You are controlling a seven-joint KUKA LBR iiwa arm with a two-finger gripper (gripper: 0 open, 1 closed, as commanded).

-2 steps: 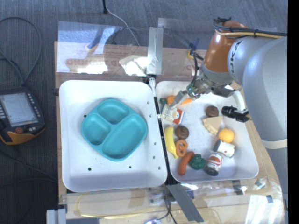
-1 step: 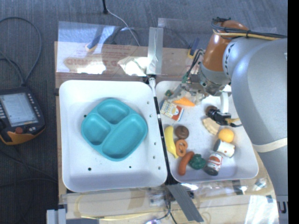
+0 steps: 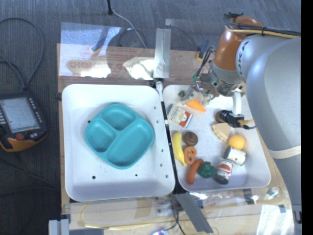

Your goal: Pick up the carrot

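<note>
Robot test bench in a lab or workshop

A grey industrial arm with an orange band reaches in from the right over a wooden bench that carries two shallow white bins side by side; a handheld control pendant with a screen lies on the dark grey carpet to the left, its black cable looping across the floor, and another cable runs in from the far side; the right bin holds toy food and the left a teal divided plate, all laid out as test pieces rather than a meal
</note>
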